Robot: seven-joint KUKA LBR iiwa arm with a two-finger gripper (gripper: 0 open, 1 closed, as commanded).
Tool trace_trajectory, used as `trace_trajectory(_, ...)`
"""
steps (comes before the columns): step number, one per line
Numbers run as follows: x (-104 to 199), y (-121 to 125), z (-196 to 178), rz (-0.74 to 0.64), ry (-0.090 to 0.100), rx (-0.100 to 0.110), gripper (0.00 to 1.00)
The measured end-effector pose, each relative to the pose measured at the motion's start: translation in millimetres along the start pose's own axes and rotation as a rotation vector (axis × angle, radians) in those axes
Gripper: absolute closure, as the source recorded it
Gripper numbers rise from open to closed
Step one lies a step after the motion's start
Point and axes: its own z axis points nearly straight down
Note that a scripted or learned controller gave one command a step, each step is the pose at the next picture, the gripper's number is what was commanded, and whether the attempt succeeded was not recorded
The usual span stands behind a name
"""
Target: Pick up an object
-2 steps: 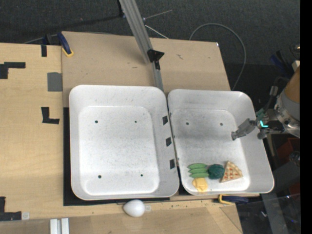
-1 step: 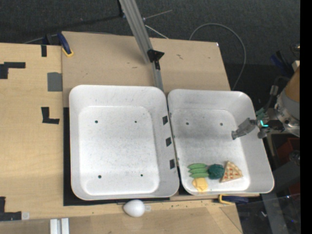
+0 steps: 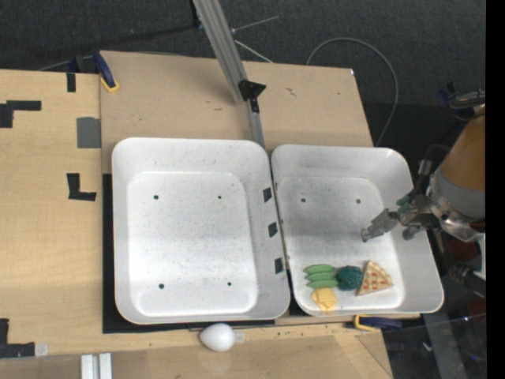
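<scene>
**Gripper poised over the right bin, objects clustered beyond its tip**

The gripper is seen above the right-hand bin, reaching in from the bin's right rim. Whether its jaws stand wide or narrow cannot be told: one grey finger is visible pointing toward the bin floor, and the rest is lost against the wrist hardware. Nothing is seen between the jaws.

The objects to be picked are gathered in the bin's near corner, below the jaws and apart from them. Closest beneath the jaws lies a tan, triangular waffle-patterned piece. Just beside it, further from the jaws toward the left, a dark teal lump is found, touching or nearly touching the triangle. Beyond that, green pod-shaped pieces are stacked, and a small yellow piece lies just under them.

The left-hand bin sits well away from the jaws. A white egg-shaped object rests on the bench outside its near edge.
</scene>
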Motion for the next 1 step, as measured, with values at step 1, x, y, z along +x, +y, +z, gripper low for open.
trace_trajectory(1,-1.4,-3.3,64.1,0.001,0.001,0.003,0.0)
